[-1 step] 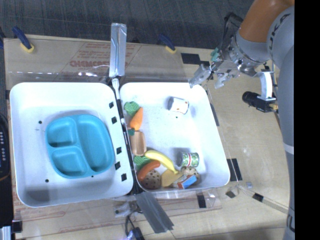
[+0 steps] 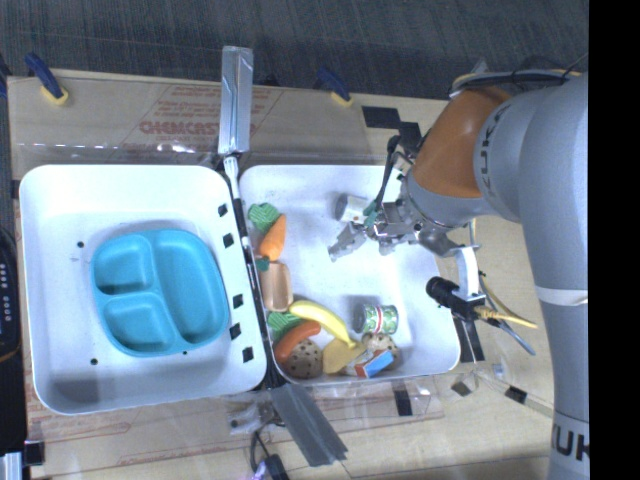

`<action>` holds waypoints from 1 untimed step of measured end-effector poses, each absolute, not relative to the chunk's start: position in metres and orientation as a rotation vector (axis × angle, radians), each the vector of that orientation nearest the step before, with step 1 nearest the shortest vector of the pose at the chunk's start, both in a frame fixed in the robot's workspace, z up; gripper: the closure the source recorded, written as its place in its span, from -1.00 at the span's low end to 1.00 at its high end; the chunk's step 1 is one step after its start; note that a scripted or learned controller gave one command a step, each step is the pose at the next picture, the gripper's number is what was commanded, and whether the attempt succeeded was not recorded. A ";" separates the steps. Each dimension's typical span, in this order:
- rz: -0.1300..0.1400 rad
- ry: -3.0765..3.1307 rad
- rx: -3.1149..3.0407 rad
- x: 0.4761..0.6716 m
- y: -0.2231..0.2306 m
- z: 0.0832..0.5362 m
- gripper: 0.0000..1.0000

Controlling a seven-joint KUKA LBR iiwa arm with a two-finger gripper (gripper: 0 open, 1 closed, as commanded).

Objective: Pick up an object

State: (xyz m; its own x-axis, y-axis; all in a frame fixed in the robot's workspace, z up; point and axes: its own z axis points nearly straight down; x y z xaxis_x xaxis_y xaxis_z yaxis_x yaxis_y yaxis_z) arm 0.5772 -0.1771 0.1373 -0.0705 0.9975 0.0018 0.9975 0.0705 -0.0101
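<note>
My gripper [image 2: 344,230] hangs over the bare upper middle of the right bin [image 2: 430,298], open, with nothing between its fingers. To its left, against the divider, lie an orange carrot [image 2: 273,236] with a green leafy piece [image 2: 262,214] above it, and a tan bread roll [image 2: 276,286] below. Along the bin's front lie a yellow banana [image 2: 322,320], a green can [image 2: 380,319], a red-orange piece [image 2: 296,338], a brown cookie [image 2: 308,360] and a small blue and red box [image 2: 377,365]. The gripper touches none of them.
The left bin [image 2: 50,218] holds a blue divided tray [image 2: 158,290]. A metal bar [image 2: 236,98] rises at the back between the bins. The grey arm with its orange band [image 2: 455,153] covers the right bin's far right side.
</note>
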 end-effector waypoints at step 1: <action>0.004 -2.215 -2.224 0.508 -0.212 0.092 -1.00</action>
State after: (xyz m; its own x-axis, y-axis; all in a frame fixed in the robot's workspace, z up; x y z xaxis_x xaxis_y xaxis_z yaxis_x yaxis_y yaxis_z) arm 0.5075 -0.2118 0.0920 0.0040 1.0000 0.0002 1.0000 -0.0040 -0.0034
